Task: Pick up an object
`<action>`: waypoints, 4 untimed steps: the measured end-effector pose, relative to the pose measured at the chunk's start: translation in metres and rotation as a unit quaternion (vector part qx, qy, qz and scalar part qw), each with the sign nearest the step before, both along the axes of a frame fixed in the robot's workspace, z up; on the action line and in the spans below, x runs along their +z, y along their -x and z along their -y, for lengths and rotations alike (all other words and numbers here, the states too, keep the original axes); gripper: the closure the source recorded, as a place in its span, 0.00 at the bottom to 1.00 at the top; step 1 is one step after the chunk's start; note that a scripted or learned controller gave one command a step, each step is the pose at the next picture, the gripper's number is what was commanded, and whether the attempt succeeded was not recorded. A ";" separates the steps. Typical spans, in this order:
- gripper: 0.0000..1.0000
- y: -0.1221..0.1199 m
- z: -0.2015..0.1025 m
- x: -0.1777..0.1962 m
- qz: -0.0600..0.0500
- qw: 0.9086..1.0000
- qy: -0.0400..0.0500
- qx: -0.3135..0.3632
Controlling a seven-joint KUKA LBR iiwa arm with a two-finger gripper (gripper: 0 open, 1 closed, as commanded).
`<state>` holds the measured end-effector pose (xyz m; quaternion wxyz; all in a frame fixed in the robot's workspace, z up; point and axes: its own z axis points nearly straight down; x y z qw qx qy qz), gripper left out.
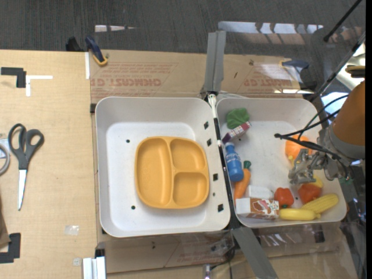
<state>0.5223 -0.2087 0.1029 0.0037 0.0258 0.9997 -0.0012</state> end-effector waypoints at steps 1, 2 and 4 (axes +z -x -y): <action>1.00 -0.042 -0.083 -0.011 -0.002 0.984 -0.002 -0.179; 1.00 0.034 -0.101 -0.004 0.015 0.953 -0.004 -0.302; 1.00 0.018 -0.082 -0.009 -0.002 0.954 -0.002 -0.298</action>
